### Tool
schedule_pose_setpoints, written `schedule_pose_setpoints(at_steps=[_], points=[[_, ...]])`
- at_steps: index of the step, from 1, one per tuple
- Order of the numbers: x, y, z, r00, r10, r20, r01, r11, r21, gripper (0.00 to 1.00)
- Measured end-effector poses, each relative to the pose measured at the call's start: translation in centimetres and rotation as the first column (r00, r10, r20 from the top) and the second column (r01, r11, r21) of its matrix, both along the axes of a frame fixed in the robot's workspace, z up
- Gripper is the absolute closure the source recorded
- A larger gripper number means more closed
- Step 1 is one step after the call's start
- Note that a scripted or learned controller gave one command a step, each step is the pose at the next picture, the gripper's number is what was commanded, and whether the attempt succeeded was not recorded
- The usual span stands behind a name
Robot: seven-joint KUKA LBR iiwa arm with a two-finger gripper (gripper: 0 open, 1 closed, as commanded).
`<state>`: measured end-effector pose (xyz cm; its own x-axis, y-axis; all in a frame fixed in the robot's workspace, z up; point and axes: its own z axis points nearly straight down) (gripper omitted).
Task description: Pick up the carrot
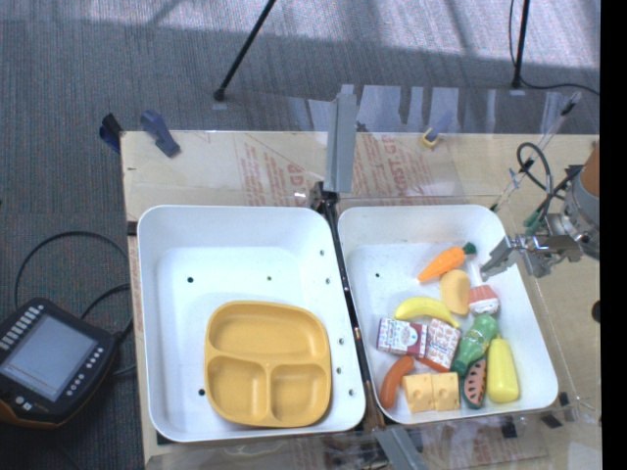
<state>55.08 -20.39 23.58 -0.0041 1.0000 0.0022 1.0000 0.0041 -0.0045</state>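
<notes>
The approach is the step in hand: the gripper [498,259] hangs over the right bin's [411,221] right edge, near the carrot [443,262] but not touching it, its jaws apart and holding nothing. The carrot lies in that bin's upper part, above the banana [424,308], its long axis slanting, green top up-right, tip down-left. Next, the jaws likely must move left, descend, and straddle it crosswise.
</notes>
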Motion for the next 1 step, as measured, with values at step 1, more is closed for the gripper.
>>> schedule_pose_setpoints(at_steps=[1], points=[[5.63,0.84,-12.91,0.999,-0.044,-0.012,0.044,0.999,0.002,0.0]])
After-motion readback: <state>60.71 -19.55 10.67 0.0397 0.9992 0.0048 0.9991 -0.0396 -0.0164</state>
